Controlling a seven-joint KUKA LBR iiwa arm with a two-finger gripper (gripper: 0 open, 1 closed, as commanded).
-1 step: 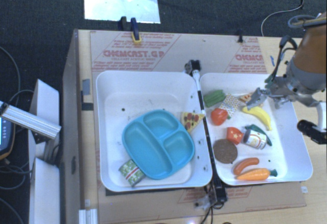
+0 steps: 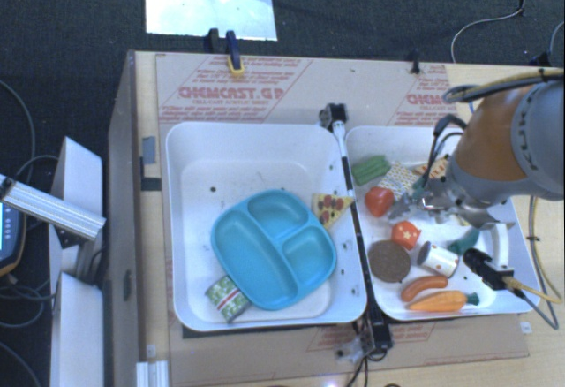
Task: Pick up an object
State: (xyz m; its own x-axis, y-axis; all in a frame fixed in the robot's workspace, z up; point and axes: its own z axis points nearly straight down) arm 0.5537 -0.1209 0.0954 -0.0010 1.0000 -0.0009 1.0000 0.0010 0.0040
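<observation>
My gripper (image 2: 423,198) hangs low over the middle of the right bin (image 2: 516,310), and the grey arm with its orange band comes in from the right. A red tomato (image 2: 380,201) lies just left of the gripper. A second red-orange tomato (image 2: 405,233) sits just below it. A green vegetable (image 2: 371,169) and a speckled pale piece (image 2: 400,178) lie toward the bin's back left. A brown round patty (image 2: 388,261), a white cylinder with a red end (image 2: 439,259), a sausage (image 2: 422,287) and a carrot (image 2: 438,301) lie along the front.
The left bin (image 2: 199,200) holds a blue divided plate (image 2: 274,249), a pizza slice (image 2: 331,208) against its right wall, and a small green and red packet (image 2: 227,298) at the front. A teal piece (image 2: 464,243) lies under the arm.
</observation>
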